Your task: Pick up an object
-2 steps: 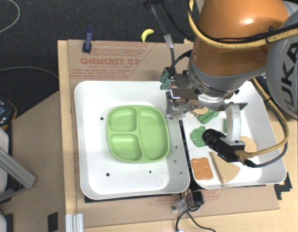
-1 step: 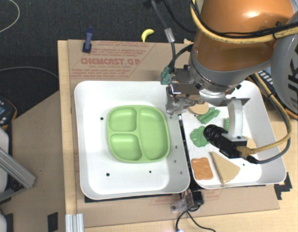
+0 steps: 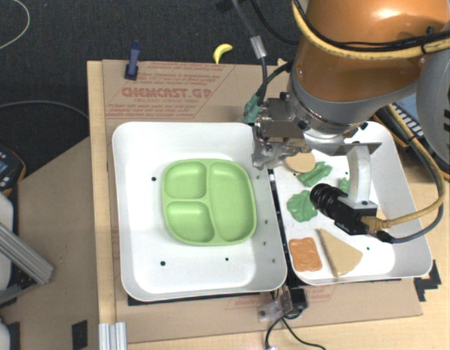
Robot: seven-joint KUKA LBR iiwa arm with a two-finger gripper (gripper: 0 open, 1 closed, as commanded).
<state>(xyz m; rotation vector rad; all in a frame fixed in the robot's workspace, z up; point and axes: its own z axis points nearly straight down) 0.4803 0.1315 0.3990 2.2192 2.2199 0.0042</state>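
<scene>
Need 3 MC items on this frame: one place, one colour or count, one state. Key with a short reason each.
1. Where does the green divided plate lie?
A. in the left bin
B. in the right bin
C. on the cardboard outside the bins

2. How many compartments does the plate have?
A. two
B. three
C. four

3. How does the plate sit?
A. flipped upside down
B. leaning on the bin wall
C. flat, open side up

Key:
1 A: the plate rests in the middle of the left bin, while the orange-brown slab and the tan wedge lie in the right one.
2 B: two compartments at the top, one across the bottom.
3 C: all its hollows face the camera and its rim lies level.
</scene>
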